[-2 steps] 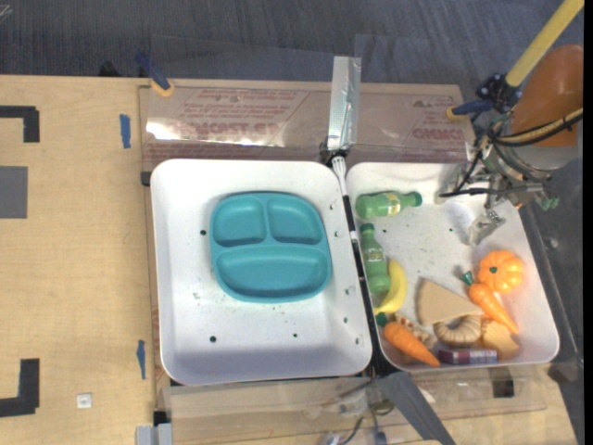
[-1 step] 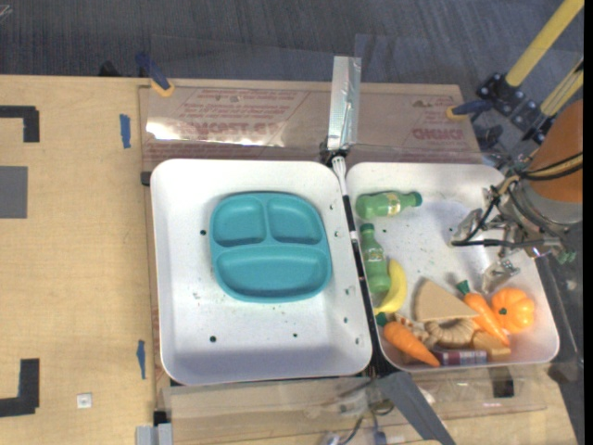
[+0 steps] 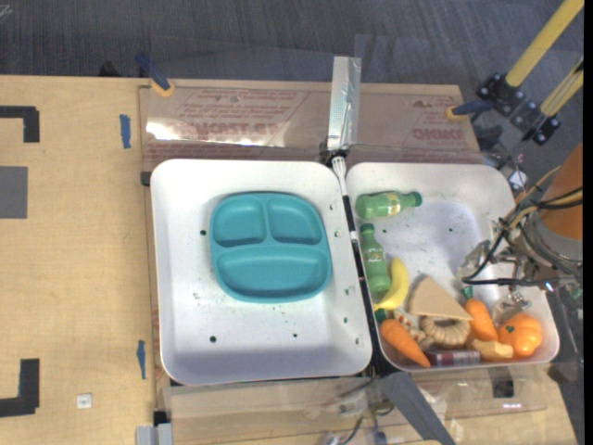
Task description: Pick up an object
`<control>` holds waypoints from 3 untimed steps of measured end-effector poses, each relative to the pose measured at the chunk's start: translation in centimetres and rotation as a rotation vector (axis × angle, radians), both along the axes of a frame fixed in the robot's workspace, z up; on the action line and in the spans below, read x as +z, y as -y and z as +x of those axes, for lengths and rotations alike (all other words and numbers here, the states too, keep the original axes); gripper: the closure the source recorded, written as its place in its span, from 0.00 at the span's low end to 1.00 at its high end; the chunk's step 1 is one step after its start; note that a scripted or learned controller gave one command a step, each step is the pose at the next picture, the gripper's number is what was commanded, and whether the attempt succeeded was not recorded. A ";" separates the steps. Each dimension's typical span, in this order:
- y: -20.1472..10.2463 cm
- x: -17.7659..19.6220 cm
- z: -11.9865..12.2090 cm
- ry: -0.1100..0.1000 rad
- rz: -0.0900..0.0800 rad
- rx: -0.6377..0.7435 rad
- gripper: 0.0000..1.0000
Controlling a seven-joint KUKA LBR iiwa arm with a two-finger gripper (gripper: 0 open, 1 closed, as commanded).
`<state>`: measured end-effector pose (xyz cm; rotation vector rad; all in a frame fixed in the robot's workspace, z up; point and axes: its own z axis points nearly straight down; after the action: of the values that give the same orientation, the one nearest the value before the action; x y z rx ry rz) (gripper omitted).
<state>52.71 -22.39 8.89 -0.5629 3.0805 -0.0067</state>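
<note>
The right bin (image 3: 435, 179) holds a pile of toy food. A green bottle (image 3: 387, 204) lies at its far left, with a second green bottle (image 3: 374, 258) below it along the divider. A yellow banana (image 3: 398, 286), a tan wedge (image 3: 437, 299), two carrots (image 3: 403, 339) (image 3: 480, 321) and an orange fruit (image 3: 523, 334) crowd the near end. My gripper (image 3: 496, 272) hangs low over the bin's right side, above the carrot and the orange, with cables around its wrist. Nothing shows held in it.
The left bin (image 3: 176, 276) holds a teal divided plate (image 3: 271, 246). A raised divider (image 3: 350, 248) separates the two bins. Yellow and black stand legs (image 3: 528, 82) rise at the far right. Wooden bench (image 3: 65, 248) lies to the left.
</note>
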 end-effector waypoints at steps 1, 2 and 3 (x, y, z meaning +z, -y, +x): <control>-9.5 0.1 -2.3 0.006 0.002 0.048 0.00; -12.6 0.2 -3.0 0.010 -0.005 -0.114 0.00; -12.0 0.2 -3.7 0.011 -0.006 -0.341 0.00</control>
<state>49.04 -10.38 9.08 -0.0326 3.1222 -0.0224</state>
